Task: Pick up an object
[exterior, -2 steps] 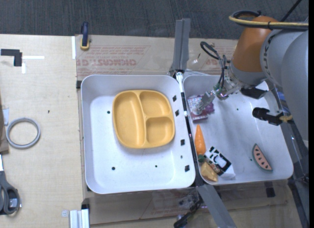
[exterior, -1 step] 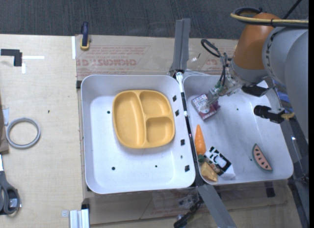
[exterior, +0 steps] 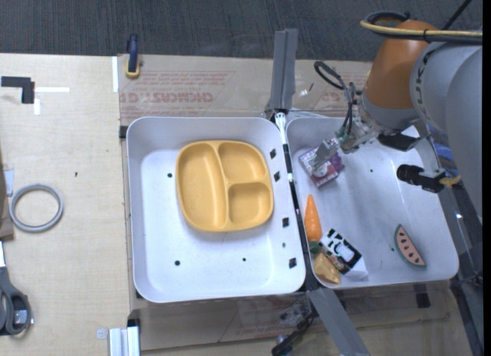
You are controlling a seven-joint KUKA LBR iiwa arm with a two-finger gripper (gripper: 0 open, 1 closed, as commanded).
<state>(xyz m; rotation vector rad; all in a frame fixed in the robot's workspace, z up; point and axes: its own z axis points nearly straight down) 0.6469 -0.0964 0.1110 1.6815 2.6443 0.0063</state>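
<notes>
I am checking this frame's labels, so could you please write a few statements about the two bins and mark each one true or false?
1. The yellow divided plastic plate lies in the left white bin. True.
2. The orange toy carrot lies on the yellow plate. False: it lies in the right white bin, against its left wall.
3. The red watermelon slice toy lies near the right bin's right edge. True.
4. The gripper is over the left bin. False: it is over the right bin's far left part, at a small purple and white packet.
5. A grey tape ring lies on the bench left of the bins. True.
</notes>
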